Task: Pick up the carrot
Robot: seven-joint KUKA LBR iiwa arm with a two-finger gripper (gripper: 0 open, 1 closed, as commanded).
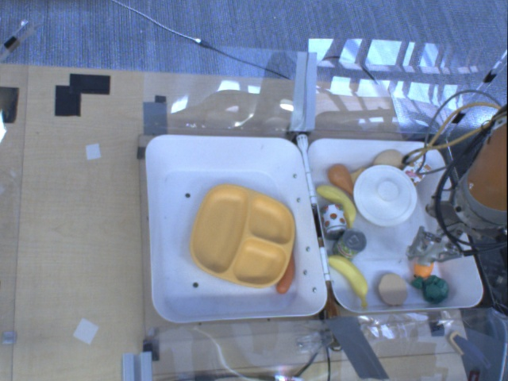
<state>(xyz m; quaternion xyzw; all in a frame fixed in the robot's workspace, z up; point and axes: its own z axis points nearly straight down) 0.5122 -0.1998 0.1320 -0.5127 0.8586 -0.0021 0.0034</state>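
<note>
The carrot (424, 271) is a small orange piece with a dark green leafy top (435, 290). It lies in the right bin (474, 296) near the front right corner. My gripper (429, 248) hangs directly over the carrot's orange end, touching or almost touching it. The grey arm with its orange band (486, 182) comes in from the right. The gripper body hides part of the carrot.
In the right bin are two bananas (337, 201) (351, 275), a small can (349, 243), a white round lid (386, 194), a tan lump (390, 289), an orange fruit (341, 177) and a pale egg shape (387, 159). The left bin (167, 213) holds a yellow divided plate (242, 235) and a reddish sausage-like piece (286, 275).
</note>
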